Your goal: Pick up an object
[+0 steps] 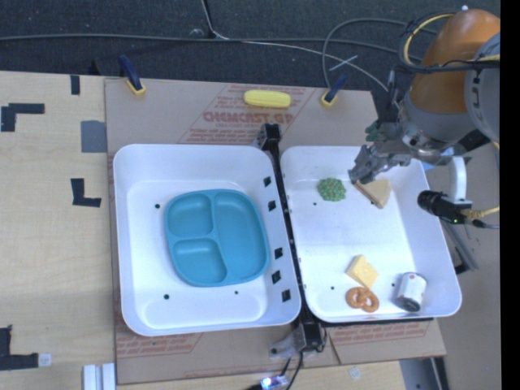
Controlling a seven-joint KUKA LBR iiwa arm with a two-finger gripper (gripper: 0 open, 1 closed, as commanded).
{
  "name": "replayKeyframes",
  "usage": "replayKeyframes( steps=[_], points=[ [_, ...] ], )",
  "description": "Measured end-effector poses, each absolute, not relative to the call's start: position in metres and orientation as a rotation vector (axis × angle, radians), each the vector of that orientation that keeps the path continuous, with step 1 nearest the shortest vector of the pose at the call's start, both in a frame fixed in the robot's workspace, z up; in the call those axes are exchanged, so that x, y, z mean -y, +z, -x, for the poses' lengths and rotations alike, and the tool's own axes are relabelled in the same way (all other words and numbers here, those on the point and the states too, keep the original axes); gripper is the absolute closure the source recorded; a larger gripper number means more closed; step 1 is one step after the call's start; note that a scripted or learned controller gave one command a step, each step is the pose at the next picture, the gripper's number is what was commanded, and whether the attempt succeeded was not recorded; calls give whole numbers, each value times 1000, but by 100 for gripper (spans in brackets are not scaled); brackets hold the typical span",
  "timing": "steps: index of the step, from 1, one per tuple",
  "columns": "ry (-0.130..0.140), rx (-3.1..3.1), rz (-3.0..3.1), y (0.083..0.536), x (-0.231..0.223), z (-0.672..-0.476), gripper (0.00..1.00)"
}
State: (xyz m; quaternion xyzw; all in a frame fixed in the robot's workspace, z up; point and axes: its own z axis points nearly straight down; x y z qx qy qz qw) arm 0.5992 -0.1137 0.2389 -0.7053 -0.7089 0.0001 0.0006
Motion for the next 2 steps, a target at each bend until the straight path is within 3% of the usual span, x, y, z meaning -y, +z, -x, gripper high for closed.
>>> replayKeyframes(
  steps=[2],
  points=[
    [0,2228,2212,242,4,-600,100]
  ],
)
